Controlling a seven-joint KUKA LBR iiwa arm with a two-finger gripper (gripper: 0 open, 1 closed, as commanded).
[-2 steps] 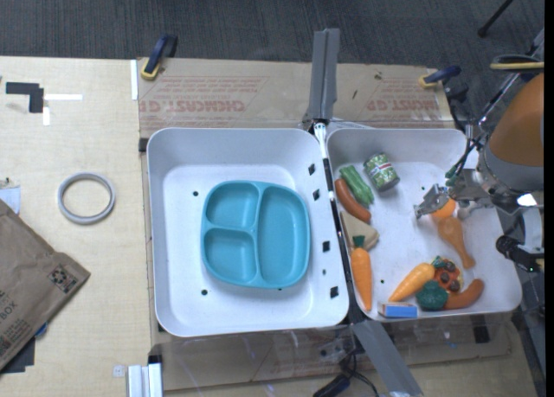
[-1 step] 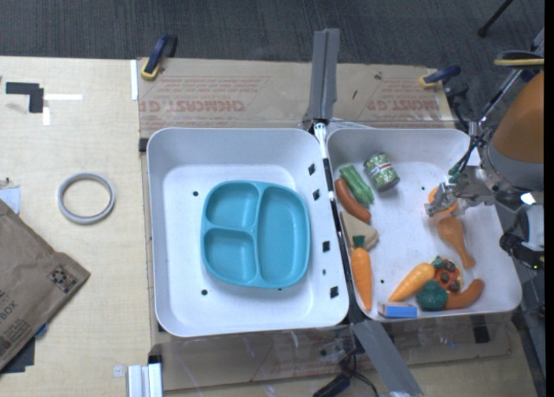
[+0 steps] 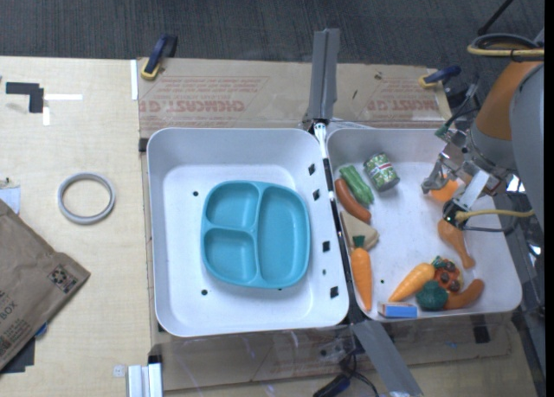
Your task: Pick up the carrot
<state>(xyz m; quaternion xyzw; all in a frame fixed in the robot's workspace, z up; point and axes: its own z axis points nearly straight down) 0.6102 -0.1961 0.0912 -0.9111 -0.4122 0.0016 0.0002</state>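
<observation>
The right white bin (image 3: 493,214) holds several toy foods. One carrot (image 3: 361,276) with a green top lies along the bin's left wall, pointing toward the front. A second carrot (image 3: 413,280) lies tilted near the front, beside a green and red toy (image 3: 437,287). My gripper (image 3: 450,186) hangs over the bin's right side, near the right wall. A small orange piece (image 3: 444,189) shows between its fingers; what kind of food it is I cannot tell. Just below it lies another orange, elongated toy (image 3: 455,241).
A green can (image 3: 380,171), a green pepper (image 3: 356,185) and a reddish sausage (image 3: 351,202) sit in the right bin's back left. A blue block (image 3: 399,310) lies at the front. The left bin (image 3: 173,240) holds a teal divided plate (image 3: 257,234). A tape ring (image 3: 86,197) lies on the bench.
</observation>
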